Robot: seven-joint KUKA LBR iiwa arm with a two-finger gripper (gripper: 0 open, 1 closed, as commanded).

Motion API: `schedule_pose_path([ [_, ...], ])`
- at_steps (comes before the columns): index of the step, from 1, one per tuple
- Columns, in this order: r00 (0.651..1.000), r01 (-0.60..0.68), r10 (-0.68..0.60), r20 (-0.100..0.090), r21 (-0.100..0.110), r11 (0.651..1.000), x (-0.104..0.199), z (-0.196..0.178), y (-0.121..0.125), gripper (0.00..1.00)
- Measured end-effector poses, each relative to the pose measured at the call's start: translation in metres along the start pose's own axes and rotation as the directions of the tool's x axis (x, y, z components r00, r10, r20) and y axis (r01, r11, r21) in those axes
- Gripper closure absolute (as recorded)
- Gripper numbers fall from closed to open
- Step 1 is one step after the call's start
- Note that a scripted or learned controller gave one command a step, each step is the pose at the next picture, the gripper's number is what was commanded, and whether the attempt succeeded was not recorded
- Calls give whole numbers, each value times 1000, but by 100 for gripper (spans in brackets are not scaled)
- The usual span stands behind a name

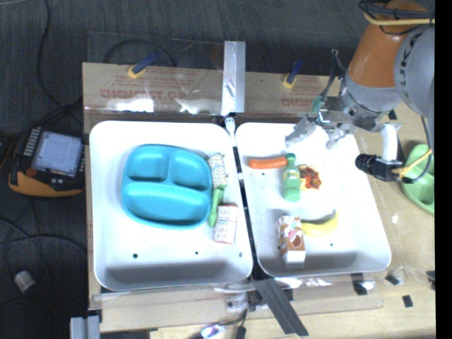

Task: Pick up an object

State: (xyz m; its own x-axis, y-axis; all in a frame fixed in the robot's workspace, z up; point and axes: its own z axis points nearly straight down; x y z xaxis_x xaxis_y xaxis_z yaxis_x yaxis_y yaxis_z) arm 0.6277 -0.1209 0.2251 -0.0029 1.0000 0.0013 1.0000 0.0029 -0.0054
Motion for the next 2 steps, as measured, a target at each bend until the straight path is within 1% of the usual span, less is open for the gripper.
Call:
schedule_pose_path([
  [1,980,199,-199,1,0,980,-16,70,-28,0],
  [2,993,121,-121,5,-13,993,-55,128,-19,0],
])
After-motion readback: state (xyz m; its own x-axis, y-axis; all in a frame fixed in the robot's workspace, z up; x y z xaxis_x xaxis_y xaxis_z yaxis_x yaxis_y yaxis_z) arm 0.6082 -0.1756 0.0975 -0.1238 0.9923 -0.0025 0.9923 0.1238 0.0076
